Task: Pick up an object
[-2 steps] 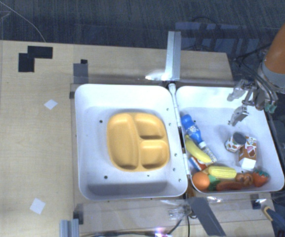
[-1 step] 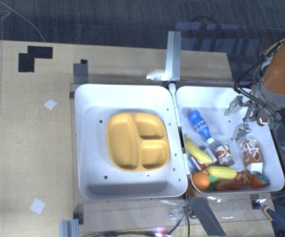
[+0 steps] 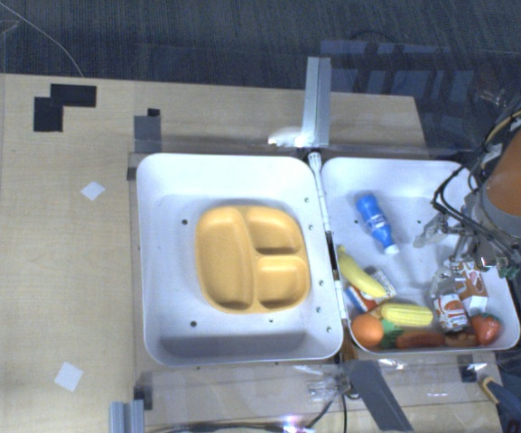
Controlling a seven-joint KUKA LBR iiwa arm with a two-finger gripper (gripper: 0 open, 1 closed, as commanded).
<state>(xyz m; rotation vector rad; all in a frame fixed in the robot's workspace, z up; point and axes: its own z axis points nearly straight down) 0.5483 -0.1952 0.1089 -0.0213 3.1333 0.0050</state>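
The right bin (image 3: 403, 186) holds a blue bottle (image 3: 375, 221) lying near its middle. Along its front sit a banana (image 3: 363, 277), a corn cob (image 3: 406, 314), an orange (image 3: 367, 331), a brown sausage (image 3: 420, 339) and a red fruit (image 3: 486, 329). A red-and-white carton (image 3: 455, 309) stands at the front right. My gripper (image 3: 454, 264) hangs low over the right side of this bin, just behind and above the carton. The orange-banded wrist (image 3: 517, 179) and its cables hide the bin's right wall. I see nothing held.
The left bin (image 3: 165, 242) carries a yellow divided plate (image 3: 249, 258) in its middle. A metal post (image 3: 317, 102) stands behind the seam between the bins. Bare bin floor lies behind the bottle.
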